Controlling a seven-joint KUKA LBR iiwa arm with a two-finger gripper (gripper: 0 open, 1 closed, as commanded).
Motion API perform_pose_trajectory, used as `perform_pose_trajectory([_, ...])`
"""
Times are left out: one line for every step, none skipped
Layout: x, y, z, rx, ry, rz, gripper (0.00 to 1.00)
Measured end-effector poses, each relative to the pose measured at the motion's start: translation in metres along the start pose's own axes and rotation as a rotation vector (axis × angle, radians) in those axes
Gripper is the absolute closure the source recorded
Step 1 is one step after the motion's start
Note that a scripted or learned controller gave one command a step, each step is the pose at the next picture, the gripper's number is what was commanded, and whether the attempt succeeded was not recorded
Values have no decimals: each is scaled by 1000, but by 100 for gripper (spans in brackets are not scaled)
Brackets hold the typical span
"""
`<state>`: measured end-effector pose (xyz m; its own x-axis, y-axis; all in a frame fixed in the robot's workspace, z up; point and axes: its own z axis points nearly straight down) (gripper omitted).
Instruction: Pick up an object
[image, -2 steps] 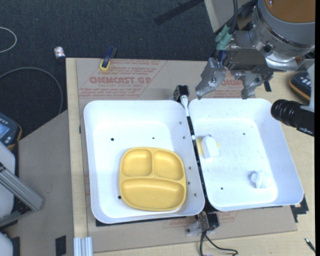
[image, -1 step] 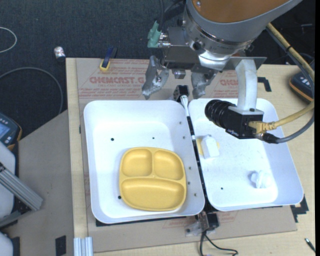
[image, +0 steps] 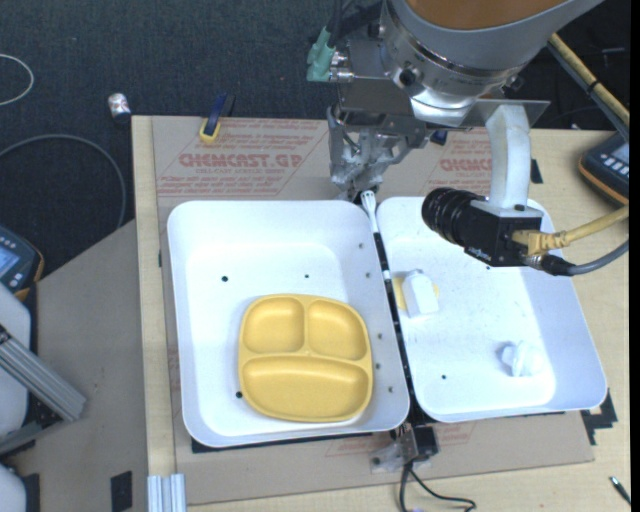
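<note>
Two white bins sit side by side on my worktop (image: 150, 300). Nearest, in the left bin (image: 200, 250), lies a yellow divided plate (image: 305, 357). The right bin (image: 560, 320) holds a small white piece (image: 517, 358) and, near the shared wall, a yellow-and-white block (image: 415, 293). Farthest, the hand (image: 362, 178) hangs at the bins' far edge; I cannot tell its state.

Yellow divided plate (image: 305, 357): three compartments, rounded corners, lying flat and upright in the left bin (image: 200, 260), toward its near side. Small white block with a yellow face (image: 416, 294): in the right bin (image: 560, 330), just beside the shared wall. Small pale, crumpled-looking piece (image: 516, 358): same bin, well apart, toward the near right corner.
</note>
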<state>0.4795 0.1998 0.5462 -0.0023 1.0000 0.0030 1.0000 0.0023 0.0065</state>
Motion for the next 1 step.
perform_pose_trajectory([25,67,13,3,-2,3,100])
